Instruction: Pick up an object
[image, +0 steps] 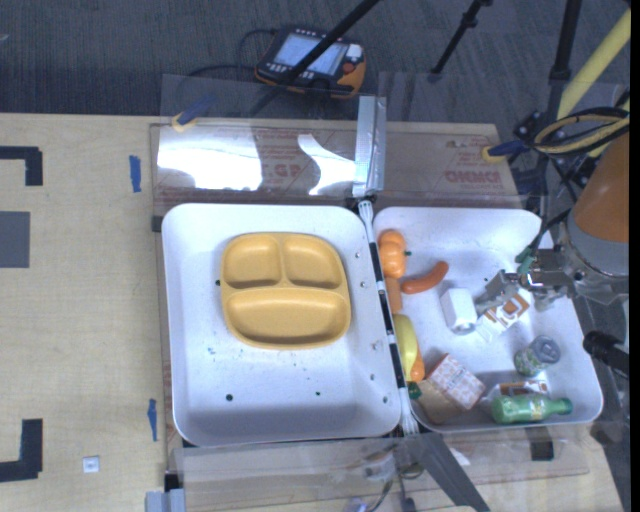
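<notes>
My gripper (512, 287) hangs low over the right side of the right bin (470, 225), reaching in from the right edge. Directly under and in front of it lies a small orange-and-white carton (507, 312), partly covered by the gripper. A white cup (460, 309) lies just to its left. Further left are a red sausage (424, 277), an orange carrot (392, 255) and a yellow banana (407, 345) along the bin's left wall. I see nothing lifted off the bin floor.
At the right bin's front lie a patterned box (455, 381), a green bottle (528, 407), a grey can (545, 350) and a small green item (526, 361). The left bin (190, 330) holds a yellow divided plate (286, 289).
</notes>
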